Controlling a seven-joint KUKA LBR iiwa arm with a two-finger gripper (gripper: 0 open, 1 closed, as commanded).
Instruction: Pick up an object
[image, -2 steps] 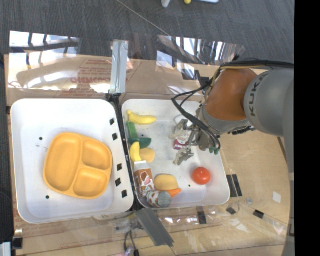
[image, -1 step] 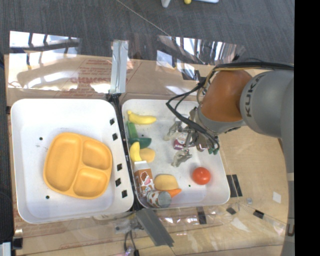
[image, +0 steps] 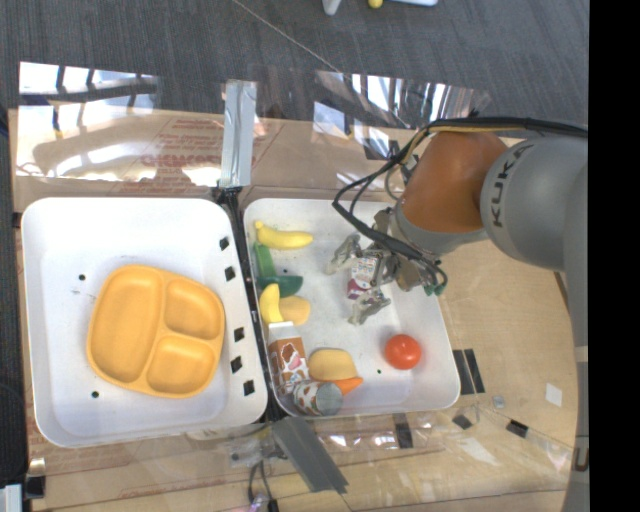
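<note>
arm: we read "KU", the visible start of dark lettering on its grey link | cardboard behind the bins: we see faint red print, too blurred to read

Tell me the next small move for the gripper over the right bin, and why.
Probably lift straight up a little and check the hold. The gripper sits low in the right white bin with a small red-and-white object between its fingers, apart from the round red tomato and the yellow banana, so rising looks unobstructed.
</note>
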